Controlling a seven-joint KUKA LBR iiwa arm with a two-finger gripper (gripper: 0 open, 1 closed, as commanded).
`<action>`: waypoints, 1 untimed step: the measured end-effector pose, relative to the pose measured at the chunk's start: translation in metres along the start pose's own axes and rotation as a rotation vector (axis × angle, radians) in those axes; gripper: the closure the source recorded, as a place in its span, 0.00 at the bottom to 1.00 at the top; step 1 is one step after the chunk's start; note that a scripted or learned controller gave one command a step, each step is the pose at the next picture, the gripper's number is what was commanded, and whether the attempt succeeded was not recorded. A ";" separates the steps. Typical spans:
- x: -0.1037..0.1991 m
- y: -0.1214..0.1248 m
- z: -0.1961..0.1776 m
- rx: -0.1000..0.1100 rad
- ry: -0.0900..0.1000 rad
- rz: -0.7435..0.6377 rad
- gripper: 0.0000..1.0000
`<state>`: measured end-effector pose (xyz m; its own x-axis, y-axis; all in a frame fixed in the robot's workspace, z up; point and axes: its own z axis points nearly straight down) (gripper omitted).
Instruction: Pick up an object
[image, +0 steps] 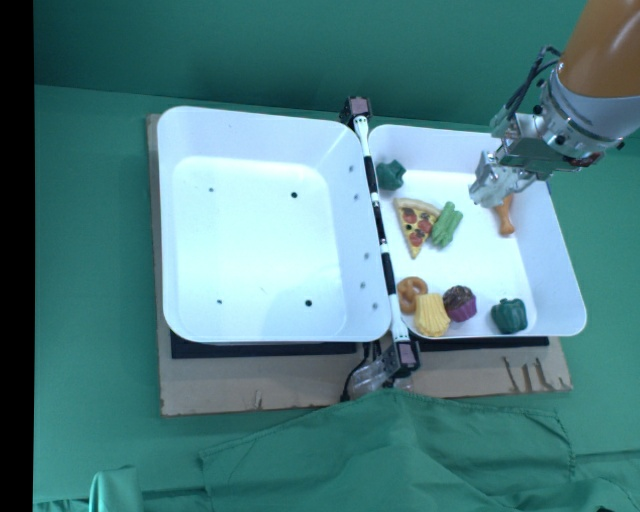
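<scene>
The right white bin (560, 290) holds several toy foods: a pizza slice (415, 223), a green pea pod (446, 224), a dark green piece (389, 175) by the divider, a pretzel (411, 293), a yellow piece (432, 316), a maroon cupcake (460, 302) and a green pepper (509, 315). An orange drumstick-like piece (506, 215) lies near the right wall. My gripper (489, 192) hangs over the bin's upper right, just left of the orange piece and touching or overlapping its top end. Whether anything sits between its tips is unclear.
The left white bin (200, 130) stands beside the right one, with a black-and-white rod (375, 220) along the shared edge. Both rest on cardboard (230, 395) over green cloth. A fold of cloth (400, 450) lies at the front.
</scene>
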<state>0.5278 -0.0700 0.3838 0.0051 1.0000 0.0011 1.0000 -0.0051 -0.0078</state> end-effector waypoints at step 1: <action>-0.007 0.025 -0.016 -0.015 -0.003 -0.003 1.00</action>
<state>0.5533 -0.0770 0.3998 0.0024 1.0000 -0.0018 1.0000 -0.0024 0.0072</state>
